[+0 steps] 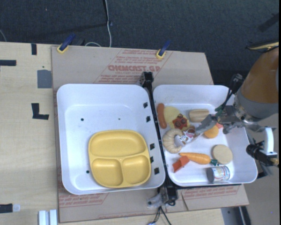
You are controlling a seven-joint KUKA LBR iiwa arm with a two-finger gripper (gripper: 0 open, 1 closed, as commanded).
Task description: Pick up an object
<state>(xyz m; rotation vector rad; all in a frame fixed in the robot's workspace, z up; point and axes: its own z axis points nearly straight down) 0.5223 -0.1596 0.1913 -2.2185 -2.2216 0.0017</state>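
Observation:
The right bin (201,92) holds several toy foods. Among them are a red sausage (161,115), a pale twisted bread (173,140), a carrot (196,158), a round biscuit (222,153), a small can (218,173), a tan bread roll (198,115) and a small orange piece (211,132). My gripper (216,124) reaches in from the right over the bin's right half. It is open, one grey finger (205,123) slanting left and the other finger (228,126) further right. The orange piece lies just below the gap, not held.
In the left bin (75,102) sits a yellow three-compartment plate (119,156). A dark red lump (180,121) and a red wedge (180,164) also lie in the right bin. A black divider (153,121) runs between the bins. Cardboard lies underneath.

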